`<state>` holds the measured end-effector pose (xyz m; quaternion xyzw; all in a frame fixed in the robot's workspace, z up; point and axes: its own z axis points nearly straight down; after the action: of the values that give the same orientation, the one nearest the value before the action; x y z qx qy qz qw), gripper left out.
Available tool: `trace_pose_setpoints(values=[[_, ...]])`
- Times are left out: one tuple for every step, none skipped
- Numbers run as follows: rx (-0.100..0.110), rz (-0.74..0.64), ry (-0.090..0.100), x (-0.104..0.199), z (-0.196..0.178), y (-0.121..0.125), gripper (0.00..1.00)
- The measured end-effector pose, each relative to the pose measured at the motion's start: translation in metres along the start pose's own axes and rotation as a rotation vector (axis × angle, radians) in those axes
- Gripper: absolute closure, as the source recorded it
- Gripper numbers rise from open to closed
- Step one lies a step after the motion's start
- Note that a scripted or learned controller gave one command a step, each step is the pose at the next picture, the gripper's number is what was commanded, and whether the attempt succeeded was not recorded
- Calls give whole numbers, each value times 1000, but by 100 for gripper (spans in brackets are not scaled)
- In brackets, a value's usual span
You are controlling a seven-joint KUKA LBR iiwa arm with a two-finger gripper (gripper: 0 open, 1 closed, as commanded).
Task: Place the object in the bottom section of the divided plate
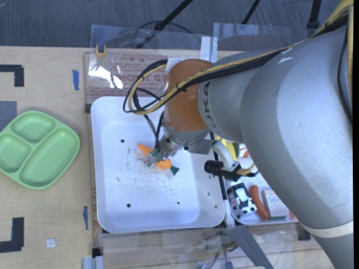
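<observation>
Carrot [150,150] is my best name for the small orange piece with a bit of green lying in the left white bin [112,206], about the middle of its floor. My gripper [157,157] is down right on it, with orange showing on both sides of the tip, near the green scrap [174,170]. From this slanted view I cannot tell whether the gripper is spread or closed, nor whether the carrot sits between its tips, so I will not count it as held.

To do this step well, I would make sure the close lands across the narrow body of the carrot, not on its leafy end, and lift slowly enough to see whether it comes up with me. The green divided plate [37,149] lies well apart, out on the wooden surface [50,217] to the left of the bin. Its large long section nearest the camera is my target, so the carry must clear the bin's rim before I lower and release.

Counting: one arm, one gripper, two white bins, one green plate with three sections. The left bin shows two or three orange bits and a green scrap around the tip. The right bin [238,220] holds a jumble I cannot count: something orange, something black and white, yellow pieces.
</observation>
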<state>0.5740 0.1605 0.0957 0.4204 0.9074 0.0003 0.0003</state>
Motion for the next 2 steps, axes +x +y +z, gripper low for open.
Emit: trace_pose_setpoints(values=[[-2, 250, -1, 8, -34, 83, 100], [-4, -267, -2, -13, 7, 78, 100]])
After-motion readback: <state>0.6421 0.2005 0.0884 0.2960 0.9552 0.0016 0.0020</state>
